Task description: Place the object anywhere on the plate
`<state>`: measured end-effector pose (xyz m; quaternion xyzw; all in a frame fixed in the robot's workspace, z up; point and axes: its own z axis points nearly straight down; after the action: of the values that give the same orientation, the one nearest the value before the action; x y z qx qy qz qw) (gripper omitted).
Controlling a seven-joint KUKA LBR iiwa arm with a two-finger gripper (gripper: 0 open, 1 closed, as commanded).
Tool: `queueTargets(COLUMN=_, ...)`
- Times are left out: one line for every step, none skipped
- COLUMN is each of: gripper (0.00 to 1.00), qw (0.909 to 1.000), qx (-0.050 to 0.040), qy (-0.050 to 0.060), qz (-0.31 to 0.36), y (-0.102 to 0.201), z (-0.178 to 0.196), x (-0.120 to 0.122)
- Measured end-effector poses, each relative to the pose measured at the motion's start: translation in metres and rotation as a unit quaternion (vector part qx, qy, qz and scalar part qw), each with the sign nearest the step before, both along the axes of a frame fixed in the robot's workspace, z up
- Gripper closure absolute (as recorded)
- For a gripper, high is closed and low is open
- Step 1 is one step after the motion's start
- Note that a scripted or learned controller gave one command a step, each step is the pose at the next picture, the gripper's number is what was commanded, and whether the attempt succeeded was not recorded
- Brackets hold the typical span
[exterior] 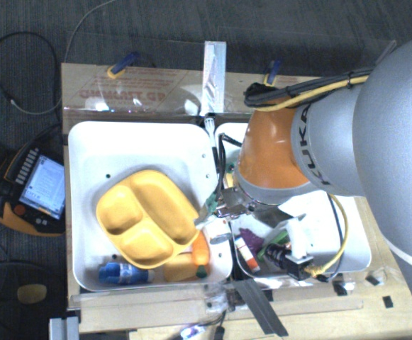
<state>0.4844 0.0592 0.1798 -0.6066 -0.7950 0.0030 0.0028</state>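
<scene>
Camera view shows the end effector (218, 214), grip state unclear, by the left bin's right edge; approach the yellow plate (145, 217) slowly, staying centred.

Legible marking: the letters "KU", white, on the grey arm casing (312, 144) beside the orange band (269, 151), the rest of the word cut off by the curve of the casing; red printed lettering on the clear plastic sheet (131, 91) at the table's far edge, too faint to read; the handheld screen (44, 184) left of the table shows content, unreadable.
</scene>
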Motion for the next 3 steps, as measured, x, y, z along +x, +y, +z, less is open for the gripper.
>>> queueTargets(gripper=1.0, qw=0.9944, qx=0.0003, qy=0.001, qz=0.105, y=0.053, z=-0.025, x=-0.001)
queueTargets(gripper=1.0, qw=0.9978, qx=-0.0008, qy=-0.001, qz=0.067, y=0.001, z=0.0, x=0.05)
queueTargets(gripper=1.0, qw=0.9835, qx=0.0009, qy=-0.001, qz=0.181, y=-0.001, z=0.0, x=0.011)
